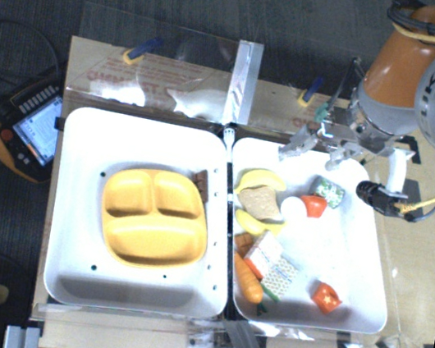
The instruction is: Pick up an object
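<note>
Several toy foods, nearest the green-wrapped item [330,191] and tomato [314,205], lie in the right bin [368,262] while the gripper [320,146], fingers spread and holding nothing, hovers over its far rim; approach step, descent onto one target judged next.

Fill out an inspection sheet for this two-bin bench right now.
Surface: two white bins, left bin and right bin, side by side.
Job's things: right bin holds bread slice, carrot, two red pieces, printed packet.
Clutter: yellow divided tray in left bin.
Grippers: gripper above right bin's far edge, jaws apart, nothing between them.
Cables: black cables on floor at left.
Surroundings: handheld pendant left of bench.
</note>
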Available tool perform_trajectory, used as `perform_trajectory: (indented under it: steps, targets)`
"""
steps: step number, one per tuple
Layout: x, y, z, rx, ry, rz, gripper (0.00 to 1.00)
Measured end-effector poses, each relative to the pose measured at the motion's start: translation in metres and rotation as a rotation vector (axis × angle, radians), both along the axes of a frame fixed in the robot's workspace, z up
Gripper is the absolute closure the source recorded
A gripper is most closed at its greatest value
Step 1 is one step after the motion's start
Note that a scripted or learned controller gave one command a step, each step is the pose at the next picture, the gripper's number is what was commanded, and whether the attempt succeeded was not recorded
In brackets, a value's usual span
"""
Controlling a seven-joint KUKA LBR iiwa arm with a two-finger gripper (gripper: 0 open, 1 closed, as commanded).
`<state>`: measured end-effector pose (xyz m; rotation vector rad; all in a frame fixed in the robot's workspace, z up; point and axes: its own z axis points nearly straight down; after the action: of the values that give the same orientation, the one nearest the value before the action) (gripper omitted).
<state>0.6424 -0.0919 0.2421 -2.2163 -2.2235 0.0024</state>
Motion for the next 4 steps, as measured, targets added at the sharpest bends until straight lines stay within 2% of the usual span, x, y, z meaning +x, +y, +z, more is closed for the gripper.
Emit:
perform_trajectory:
  steps: [1, 2, 3, 4]
  targets:
    - [-0.002, -0.017, -0.145, -0.002, -0.007, -0.168, 0.00]
    - [0.010, -0.026, -0.151, 0.003, 0.002, -0.123, 0.00]
    - [-0.019, -0.033, -0.143, -0.003, -0.004, 0.031, 0.00]
    - [-0.065, -0.023, -0.149, -0.004, -0.022, -0.052, 0.00]
